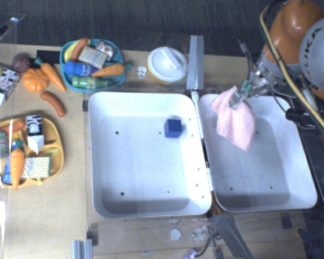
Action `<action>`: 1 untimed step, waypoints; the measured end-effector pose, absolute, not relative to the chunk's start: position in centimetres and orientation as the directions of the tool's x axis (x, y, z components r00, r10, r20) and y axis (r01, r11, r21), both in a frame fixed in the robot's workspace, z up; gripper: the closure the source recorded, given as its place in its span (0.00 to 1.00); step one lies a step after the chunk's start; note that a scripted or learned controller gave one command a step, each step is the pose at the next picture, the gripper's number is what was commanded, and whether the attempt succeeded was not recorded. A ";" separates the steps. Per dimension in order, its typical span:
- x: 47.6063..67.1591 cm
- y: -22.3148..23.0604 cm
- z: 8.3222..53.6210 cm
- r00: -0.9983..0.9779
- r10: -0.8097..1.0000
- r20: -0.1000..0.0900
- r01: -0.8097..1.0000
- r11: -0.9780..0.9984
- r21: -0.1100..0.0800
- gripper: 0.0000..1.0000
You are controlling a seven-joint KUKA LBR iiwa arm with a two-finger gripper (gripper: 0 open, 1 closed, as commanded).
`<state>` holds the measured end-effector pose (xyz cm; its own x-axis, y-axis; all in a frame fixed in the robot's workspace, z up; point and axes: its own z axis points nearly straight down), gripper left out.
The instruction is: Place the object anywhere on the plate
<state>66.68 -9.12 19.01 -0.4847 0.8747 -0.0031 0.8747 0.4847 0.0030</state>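
Both white bins sit closest below the camera: the left bin (108, 198) holds a small blue cube (173, 127) near its upper right corner. Over the right bin (291, 193), the gripper (238, 99) pinches a pink cloth (235, 122) by its top edge, so the cloth hangs draped toward the bin's upper left. Beyond the bins stands a round white-lidded container (168, 63).

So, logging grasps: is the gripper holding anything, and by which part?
Yes: the gripper holds the pink cloth by its upper edge; the rest hangs over the right bin.
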 end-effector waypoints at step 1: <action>66.8 -8.9 22.6 -0.491 0.871 -0.004 0.871 0.491 0.005 1.00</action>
<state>66.85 -8.94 22.55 -0.4905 0.8714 -0.0035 0.8714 0.4905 0.0049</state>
